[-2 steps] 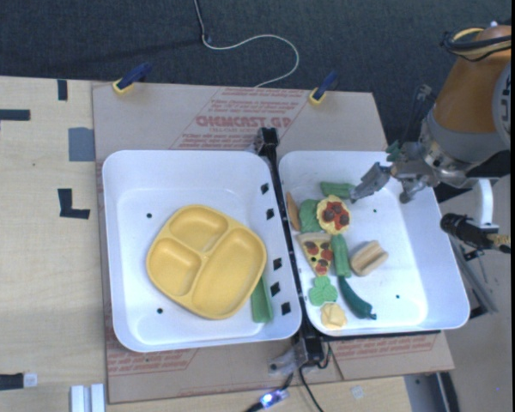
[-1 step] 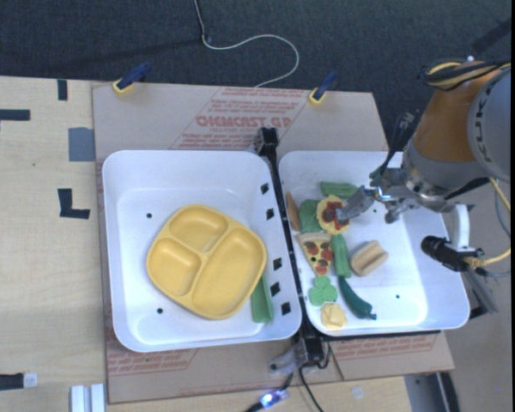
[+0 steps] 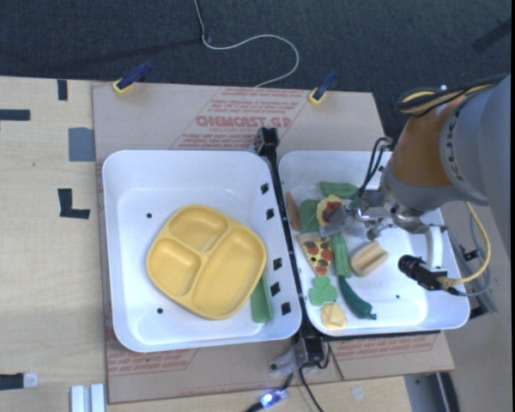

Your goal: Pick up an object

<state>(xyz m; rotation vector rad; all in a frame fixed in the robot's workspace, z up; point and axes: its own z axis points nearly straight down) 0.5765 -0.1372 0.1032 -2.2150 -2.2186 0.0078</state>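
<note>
Hovering low over the right bin, the hand — its grip state impossible to tell — sat near small, light, slippery-looking plastic toy food, best pinched across the stubby tan piece.

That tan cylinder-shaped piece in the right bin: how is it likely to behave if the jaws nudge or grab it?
The tan cylinder lies on its side on the right bin floor, so a nudge would probably roll it. Its rounded sides might slip from a grip. It looks like a small toy food, likely light.
</note>
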